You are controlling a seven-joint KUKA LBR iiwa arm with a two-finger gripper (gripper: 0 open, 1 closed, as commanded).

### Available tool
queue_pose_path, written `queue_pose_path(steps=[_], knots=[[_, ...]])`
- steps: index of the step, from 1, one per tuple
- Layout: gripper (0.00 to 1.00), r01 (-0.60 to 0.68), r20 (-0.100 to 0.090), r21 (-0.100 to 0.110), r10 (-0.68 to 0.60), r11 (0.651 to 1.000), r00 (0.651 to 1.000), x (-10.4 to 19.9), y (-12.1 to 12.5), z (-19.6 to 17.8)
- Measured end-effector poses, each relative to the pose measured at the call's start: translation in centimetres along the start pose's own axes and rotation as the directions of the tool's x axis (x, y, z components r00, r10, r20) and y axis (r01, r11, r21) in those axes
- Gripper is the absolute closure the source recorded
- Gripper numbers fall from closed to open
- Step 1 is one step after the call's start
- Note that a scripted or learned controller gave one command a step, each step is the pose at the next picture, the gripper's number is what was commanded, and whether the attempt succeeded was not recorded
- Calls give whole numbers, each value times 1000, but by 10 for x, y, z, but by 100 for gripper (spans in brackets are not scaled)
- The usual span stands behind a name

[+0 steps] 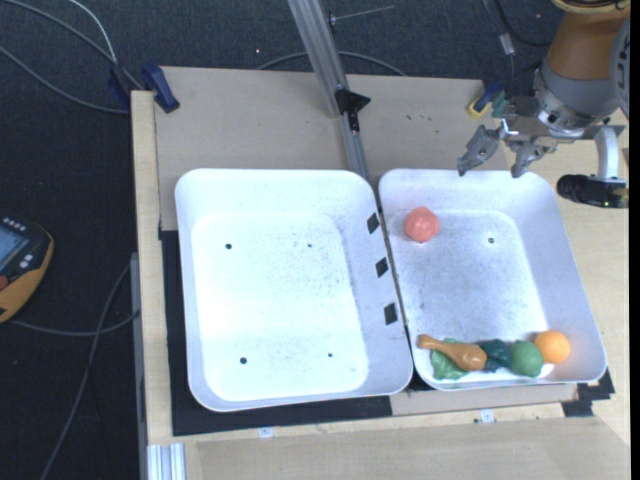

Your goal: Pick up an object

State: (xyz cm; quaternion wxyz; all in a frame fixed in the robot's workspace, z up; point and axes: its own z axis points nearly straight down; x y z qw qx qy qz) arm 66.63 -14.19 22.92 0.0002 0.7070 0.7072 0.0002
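1. My hand (497,157) hangs in the upper right of the frame, just over the top rim of the right bin (575,258). Its two fingers are spread apart and there is nothing between them.
2. The closest thing to grab is the pink ball (421,224). It sits alone in the upper left part of the right bin, down and to the left of my hand. It is near, but not under the hand yet.
3. The ball is round, so I think it does not matter which way the fingers turn.
4. Nothing stands between the hand and the ball. The bin's left wall is near the ball, so a finger could bump it, I think.
5. The other things lie well apart from the hand, along the bottom edge of the right bin: a tan drumstick toy (453,350), something dark green (494,353), a green ball (526,358) and an orange ball (552,346). They touch each other, so I think they would be harder to pick.
6. The left bin (200,208) and the table (250,118) sit to the left.
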Motion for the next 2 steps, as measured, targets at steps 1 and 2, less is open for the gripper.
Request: queue_pose_path(steps=[1,2], knots=[[0,1,0,-1,-1,1000,1000,25,-51,3],[0,-1,0,1,1,1000,1000,23,-115,25]])
